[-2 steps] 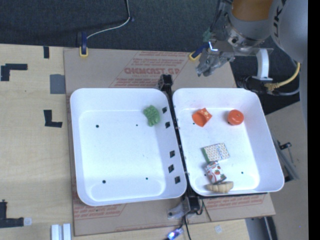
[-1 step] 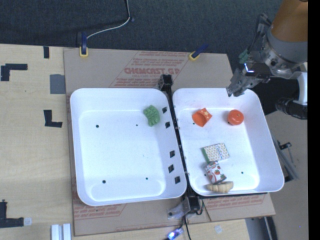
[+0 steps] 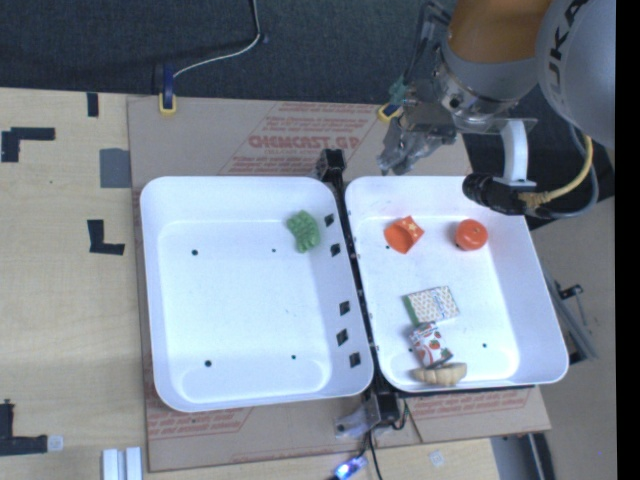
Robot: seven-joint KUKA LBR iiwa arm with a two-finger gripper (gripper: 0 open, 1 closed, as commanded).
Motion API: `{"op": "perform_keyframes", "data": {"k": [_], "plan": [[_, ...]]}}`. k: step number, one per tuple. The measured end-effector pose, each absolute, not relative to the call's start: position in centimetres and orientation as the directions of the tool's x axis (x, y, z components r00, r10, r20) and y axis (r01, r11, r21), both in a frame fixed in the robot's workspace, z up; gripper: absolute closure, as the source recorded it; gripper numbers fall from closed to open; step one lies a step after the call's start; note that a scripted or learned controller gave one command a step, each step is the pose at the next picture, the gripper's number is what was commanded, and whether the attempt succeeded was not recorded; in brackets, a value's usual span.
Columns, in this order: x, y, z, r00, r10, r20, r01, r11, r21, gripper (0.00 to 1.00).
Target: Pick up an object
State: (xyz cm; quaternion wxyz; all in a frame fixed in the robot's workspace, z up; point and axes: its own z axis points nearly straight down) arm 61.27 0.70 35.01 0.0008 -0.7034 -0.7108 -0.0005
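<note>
gripper point(image 3: 403, 155) hovers at the frame's upper right, jaw state unclear; approach stage, next lower onto the orange block point(image 3: 404, 234).

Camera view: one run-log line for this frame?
gripper: above right bin's far rim, carrying nothing | right bin: two orange items, patterned packet, red-white packet, tan piece | left bin: green object | pick: pending

Smooth glossy white plastic bins point(image 3: 250, 388) on matt brown cardboard point(image 3: 280, 138)
</note>
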Motion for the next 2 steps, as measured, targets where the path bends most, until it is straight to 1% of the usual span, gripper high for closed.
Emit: {"op": "perform_keyframes", "data": {"k": [1, 2], "plan": [[57.0, -5.6, 32.6, 0.005, 1.0, -0.002, 1.0, -0.005, -0.005, 1.0], [61.4, 1.7, 29.1, -0.008, 1.0, 0.001, 1.0, 0.008, -0.003, 1.0]]}}
